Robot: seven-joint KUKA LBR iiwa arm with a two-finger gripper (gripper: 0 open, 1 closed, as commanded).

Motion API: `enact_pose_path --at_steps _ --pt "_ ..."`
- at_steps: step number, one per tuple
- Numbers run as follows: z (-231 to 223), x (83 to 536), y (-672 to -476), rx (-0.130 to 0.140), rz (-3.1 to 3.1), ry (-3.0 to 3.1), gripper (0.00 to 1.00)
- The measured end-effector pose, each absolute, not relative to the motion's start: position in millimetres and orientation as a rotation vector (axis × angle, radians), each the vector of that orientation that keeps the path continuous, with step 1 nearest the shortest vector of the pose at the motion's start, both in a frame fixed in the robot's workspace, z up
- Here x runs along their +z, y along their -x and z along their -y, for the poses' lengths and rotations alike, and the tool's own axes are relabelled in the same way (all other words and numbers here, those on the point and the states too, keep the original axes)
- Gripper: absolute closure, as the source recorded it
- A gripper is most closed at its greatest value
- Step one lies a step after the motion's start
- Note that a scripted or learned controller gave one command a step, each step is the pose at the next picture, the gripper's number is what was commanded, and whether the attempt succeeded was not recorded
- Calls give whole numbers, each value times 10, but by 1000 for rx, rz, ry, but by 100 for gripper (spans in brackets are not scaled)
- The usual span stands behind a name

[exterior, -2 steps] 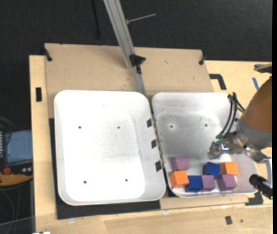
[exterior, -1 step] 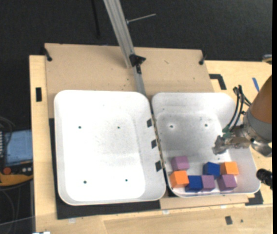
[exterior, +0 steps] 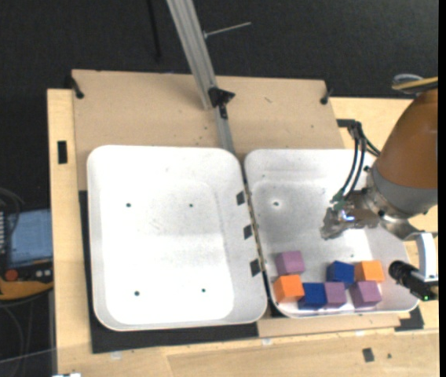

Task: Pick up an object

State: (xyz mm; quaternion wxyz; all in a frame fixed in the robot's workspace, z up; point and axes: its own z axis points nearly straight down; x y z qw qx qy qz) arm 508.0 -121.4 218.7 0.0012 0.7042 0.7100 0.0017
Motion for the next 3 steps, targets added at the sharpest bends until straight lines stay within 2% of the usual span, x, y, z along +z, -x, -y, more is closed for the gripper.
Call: enact_pose_path --at_steps 2,3 --pt "310 2092 -5426 4 -2229 -2212 100" --pt "-254 2240 -5576 6 -2230 -2212 100"
